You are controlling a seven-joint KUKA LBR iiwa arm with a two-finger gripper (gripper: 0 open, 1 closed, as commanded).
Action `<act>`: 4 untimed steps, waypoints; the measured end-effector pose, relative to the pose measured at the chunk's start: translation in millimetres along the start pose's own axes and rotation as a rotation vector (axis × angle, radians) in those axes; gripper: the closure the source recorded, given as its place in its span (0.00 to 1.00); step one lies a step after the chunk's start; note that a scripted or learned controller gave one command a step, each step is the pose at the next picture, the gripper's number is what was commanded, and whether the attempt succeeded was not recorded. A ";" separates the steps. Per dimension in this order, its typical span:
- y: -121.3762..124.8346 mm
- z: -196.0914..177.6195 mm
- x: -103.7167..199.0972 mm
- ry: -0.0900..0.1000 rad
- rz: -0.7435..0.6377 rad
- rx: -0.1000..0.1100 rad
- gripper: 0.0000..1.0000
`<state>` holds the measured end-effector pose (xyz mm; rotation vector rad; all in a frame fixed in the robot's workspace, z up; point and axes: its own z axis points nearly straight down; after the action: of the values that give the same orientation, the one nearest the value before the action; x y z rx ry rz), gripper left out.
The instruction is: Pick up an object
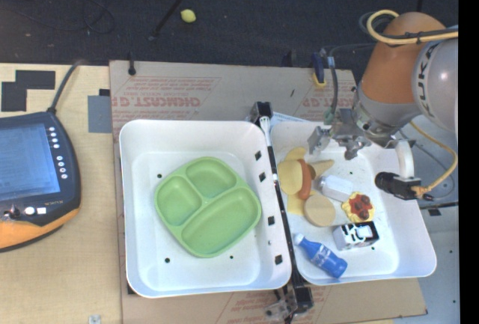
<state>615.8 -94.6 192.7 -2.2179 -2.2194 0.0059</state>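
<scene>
- The grey arm (404,53) is reaching in from the right, its gripper (338,143) hanging over the far end of the right bin (415,255).
- The 2 fingers (318,138) are standing spread apart, with nothing between them.
- 7 small items, the things to be picked, are lying in the right bin, all toward its left and middle.
- A hot dog (296,176) is resting by the bin's left wall, just near and left of the gripper, with a tan wedge (323,165) touching its right side.
- A white block (334,186) is lying just right of the hot dog, and a round tan disc (320,212) is sitting nearer, beside it.
- A yellow piece (358,205) with red spots is lying right of the disc, just far of a black-and-white cube (356,234).
- A blue bottle (322,257) is lying on its side at the near edge.
- In the left bin (142,158), a green plate (208,204) with 3 compartments is sitting alone.
- Both bins are resting on cardboard (194,90). A tablet (30,169) is lying at the far left, and a yellow ball (188,15) is sitting on the dark floor beyond.
</scene>
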 end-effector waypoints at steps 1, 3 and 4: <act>-7.8 79.2 0.1 0.000 0.000 -0.004 0.00; -10.3 76.4 -0.8 0.003 0.006 0.008 0.00; -32.7 103.7 1.1 0.004 0.002 -0.007 0.00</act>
<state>582.5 -93.5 89.1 -2.2216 -2.2186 -0.0057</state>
